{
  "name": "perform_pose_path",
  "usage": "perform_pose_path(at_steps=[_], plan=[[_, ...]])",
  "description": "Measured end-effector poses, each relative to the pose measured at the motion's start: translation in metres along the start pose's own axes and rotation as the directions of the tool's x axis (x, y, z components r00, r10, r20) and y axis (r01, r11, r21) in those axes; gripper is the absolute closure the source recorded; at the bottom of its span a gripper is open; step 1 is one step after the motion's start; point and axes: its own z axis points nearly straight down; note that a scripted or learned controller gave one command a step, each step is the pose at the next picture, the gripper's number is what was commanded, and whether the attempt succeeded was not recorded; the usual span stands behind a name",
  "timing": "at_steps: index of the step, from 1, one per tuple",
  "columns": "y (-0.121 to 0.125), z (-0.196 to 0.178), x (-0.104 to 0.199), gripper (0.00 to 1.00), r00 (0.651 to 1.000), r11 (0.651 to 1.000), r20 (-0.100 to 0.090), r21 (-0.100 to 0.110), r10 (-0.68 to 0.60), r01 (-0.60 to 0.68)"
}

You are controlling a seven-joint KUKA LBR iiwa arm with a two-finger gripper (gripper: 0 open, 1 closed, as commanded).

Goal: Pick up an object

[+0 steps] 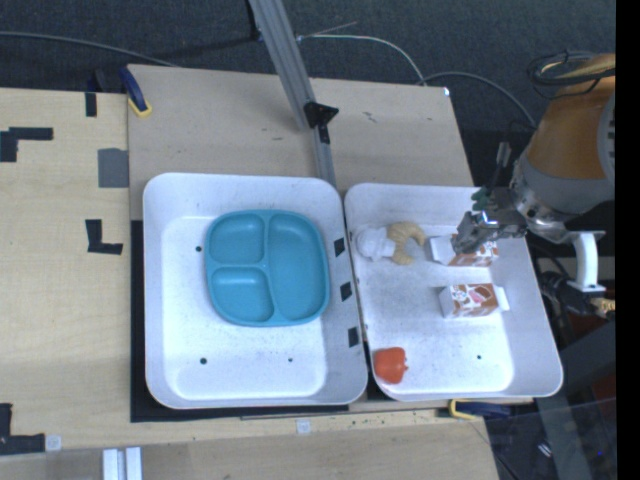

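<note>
The right bin [520, 363] holds several objects. A white and orange carton [470, 299] lies near its middle right. Another similar carton [468, 255] lies above it, just under my gripper [472, 232], which hangs low over the bin's upper right part. A tan croissant-like piece [406, 238] and a white piece [371, 243] lie side by side near the bin's upper left. A red-orange object [391, 365] rests at the lower left corner. I cannot make out the fingers' state.
The left bin [170, 368] holds a blue divided plate [267, 267]. A grey metal pole [285, 48] slants down to the bins' shared top edge. Cables run across the dark floor at the back. The arm's orange band [570, 133] is at the far right.
</note>
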Motion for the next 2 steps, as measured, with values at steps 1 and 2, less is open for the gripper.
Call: perform_pose_path(at_steps=[1,2], plan=[[0.001,-0.036,0.000,1.00,1.000,1.000,0.000,0.002,0.000,0.000],[0.022,-0.036,0.057,1.00,1.000,1.000,-0.003,0.005,-0.006,0.006]])
